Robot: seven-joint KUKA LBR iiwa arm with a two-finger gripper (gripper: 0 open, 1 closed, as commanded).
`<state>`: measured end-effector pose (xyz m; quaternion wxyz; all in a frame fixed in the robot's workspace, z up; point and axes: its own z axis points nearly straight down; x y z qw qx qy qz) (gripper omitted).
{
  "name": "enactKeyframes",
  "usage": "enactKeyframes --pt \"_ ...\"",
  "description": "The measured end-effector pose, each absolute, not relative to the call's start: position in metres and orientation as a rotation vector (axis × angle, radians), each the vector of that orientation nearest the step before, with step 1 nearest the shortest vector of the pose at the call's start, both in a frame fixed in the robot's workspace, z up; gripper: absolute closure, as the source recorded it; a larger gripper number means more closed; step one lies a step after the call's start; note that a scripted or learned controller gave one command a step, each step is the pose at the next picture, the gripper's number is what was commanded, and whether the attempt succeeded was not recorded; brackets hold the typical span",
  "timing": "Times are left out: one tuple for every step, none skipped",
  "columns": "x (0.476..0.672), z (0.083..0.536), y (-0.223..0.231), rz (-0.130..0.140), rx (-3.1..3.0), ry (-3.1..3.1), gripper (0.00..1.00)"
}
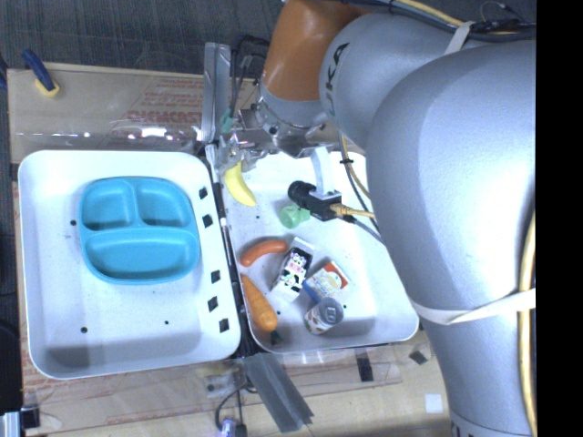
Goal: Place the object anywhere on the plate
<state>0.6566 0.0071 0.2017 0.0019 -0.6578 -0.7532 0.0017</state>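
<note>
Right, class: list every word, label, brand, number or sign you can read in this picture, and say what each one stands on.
"KUKA", partly seen and turned sideways: on the grey arm next to its orange band.
Red lettering on the bench board behind the left bin: too blurred to read.
Print on the cow-patterned carton: too small to read.
Label on the red and white packet: too small to read.
The blue plate carries no text.

Blue three-compartment plate [139,228], flat in left bin. Yellow banana [239,187] upright-tilted at right bin's upper-left corner, beneath the pincer [239,146].
</note>
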Motion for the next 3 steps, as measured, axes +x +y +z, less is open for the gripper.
enactKeyframes --pt "0.652 0.196 0.018 0.006 -1.784 -2.581 1.0" --pt "0.61 0.191 0.081 0.005 -1.814 -2.561 1.0" --pt "0.61 0.191 0.08 0.005 -1.815 -2.561 0.0"
